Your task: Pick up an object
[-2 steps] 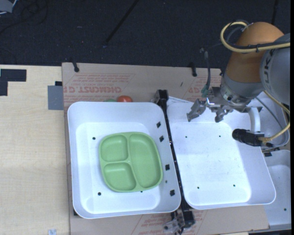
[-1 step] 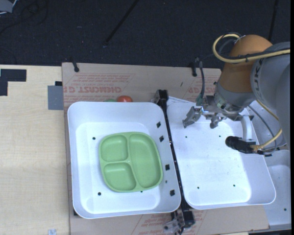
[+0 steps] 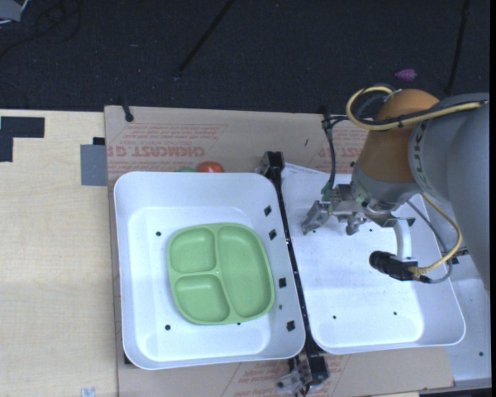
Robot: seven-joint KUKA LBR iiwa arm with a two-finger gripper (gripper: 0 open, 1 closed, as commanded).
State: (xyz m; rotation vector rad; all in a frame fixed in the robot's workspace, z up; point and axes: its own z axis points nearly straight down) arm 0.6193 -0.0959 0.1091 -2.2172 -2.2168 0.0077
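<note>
- The arm (image 3: pixel 446 151) comes in from the right side, grey, with an orange band (image 3: pixel 393 147) above the wrist, and it bends down over the right bin (image 3: pixel 372 325).
- The gripper (image 3: pixel 335 216) hangs over the far left part of the right bin, near the black divider (image 3: pixel 285 255) which runs between the two bins.
- I cannot tell the state of the gripper, because the metal parts are small and seen from above; nothing can be seen held in it.
- The left bin (image 3: pixel 140 304) holds a green plate (image 3: pixel 219 273) with three compartments; it lies flat in the middle of the bin floor, a little turned.
- The green plate is well apart from the gripper, on the other side of the divider.
- A small red-orange object (image 3: pixel 210 168) is visible just behind the far rim of the left bin, on the cardboard sheet (image 3: pixel 207 139); a bit of green shows beside it on the left, but I cannot tell what it is.
- A yellow cable (image 3: pixel 365 106) makes a loop near the orange band, and another cable goes down on the right to a black connector (image 3: pixel 394 265) over the right bin.
- Both bins rest on the cardboard sheet with red printed letters, and a light wooden table (image 3: pixel 41 288) is on the left.
</note>
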